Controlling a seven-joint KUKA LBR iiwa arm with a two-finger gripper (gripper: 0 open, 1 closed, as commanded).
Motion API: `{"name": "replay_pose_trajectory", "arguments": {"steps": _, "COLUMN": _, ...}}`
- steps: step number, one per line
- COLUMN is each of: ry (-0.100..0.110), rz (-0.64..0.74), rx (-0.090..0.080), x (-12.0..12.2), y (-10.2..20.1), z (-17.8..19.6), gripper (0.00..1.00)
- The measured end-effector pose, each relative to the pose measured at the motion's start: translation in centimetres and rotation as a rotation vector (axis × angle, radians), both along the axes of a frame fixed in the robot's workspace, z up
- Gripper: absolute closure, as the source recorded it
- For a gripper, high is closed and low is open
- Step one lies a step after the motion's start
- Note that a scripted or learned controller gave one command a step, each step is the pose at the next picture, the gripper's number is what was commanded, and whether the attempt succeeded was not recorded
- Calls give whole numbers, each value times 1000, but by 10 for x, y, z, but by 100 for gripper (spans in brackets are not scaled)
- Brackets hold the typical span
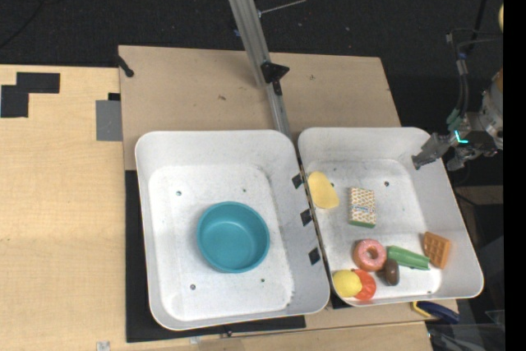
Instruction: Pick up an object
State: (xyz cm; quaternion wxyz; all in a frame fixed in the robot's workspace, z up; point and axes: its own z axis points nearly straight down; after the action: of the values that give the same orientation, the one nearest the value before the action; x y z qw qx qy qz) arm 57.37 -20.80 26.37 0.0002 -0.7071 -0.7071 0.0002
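The right bin holds several toy foods: a yellow piece, a pale checkered block, a pink donut, a green pod, an orange waffle, a small brown piece and a yellow-and-red fruit. My gripper hangs over the bin's far right rim, well apart from all of them. Its dark fingers are spread open, and nothing is between them.
A teal bowl sits in the left bin. A metal rail slants from the back down to the divide between the bins. Black clips line that shared edge.
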Motion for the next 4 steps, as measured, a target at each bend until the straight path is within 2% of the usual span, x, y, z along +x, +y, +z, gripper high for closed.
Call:
{"name": "replay_pose_trajectory", "arguments": {"steps": 1, "ry": 0, "rz": 0, "rx": 0, "x": 0, "y": 0, "z": 0, "gripper": 0}}
{"name": "replay_pose_trajectory", "arguments": {"steps": 3, "ry": 4, "rz": 0, "rx": 1, "x": -1, "y": -2, "z": -87, "gripper": 0}}
{"name": "replay_pose_trajectory", "arguments": {"steps": 4, "ry": 5, "rz": 0, "rx": 1, "x": -3, "y": -4, "z": -150, "gripper": 0}}
